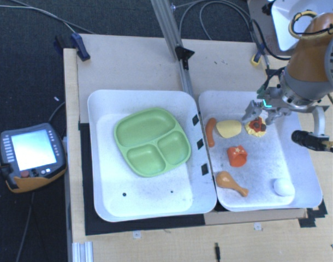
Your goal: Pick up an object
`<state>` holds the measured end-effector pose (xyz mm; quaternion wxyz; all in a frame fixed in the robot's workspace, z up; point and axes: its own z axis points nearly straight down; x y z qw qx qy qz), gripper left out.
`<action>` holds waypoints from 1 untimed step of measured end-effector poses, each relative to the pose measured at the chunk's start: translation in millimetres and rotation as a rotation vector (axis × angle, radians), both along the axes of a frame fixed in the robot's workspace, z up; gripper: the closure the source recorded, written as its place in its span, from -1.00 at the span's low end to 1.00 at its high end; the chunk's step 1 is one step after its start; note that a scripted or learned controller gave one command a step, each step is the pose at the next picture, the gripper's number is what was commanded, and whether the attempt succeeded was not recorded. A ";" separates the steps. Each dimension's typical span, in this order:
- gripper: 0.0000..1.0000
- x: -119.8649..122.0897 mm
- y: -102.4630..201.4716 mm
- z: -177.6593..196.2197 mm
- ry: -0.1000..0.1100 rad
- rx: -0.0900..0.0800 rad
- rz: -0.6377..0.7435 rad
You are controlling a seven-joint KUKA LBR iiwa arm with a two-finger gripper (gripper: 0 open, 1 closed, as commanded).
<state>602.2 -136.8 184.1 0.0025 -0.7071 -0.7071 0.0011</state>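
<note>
My gripper [261,118] hangs over the upper middle of the right bin [303,162], its fingers spread open. A small red and yellow toy [257,127] lies just below the fingertips; whether they touch it is unclear. To its left rests a pale yellow piece [229,128], and further left an orange sausage [210,132] lies against the bin's wall. A red pepper [237,156], a tan drumstick [231,182] and a white egg [283,187] sit nearer the front.
The left bin [101,162] holds a green divided plate [152,142]. A metal pole [172,31] rises behind the bins. A teach pendant [30,156] lies off the bench at the left. Cables trail near the arm at the right.
</note>
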 end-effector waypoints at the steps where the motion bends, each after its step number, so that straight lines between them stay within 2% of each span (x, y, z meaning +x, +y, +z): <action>1: -1.00 0.9 0.0 1.3 -0.003 -0.001 0.001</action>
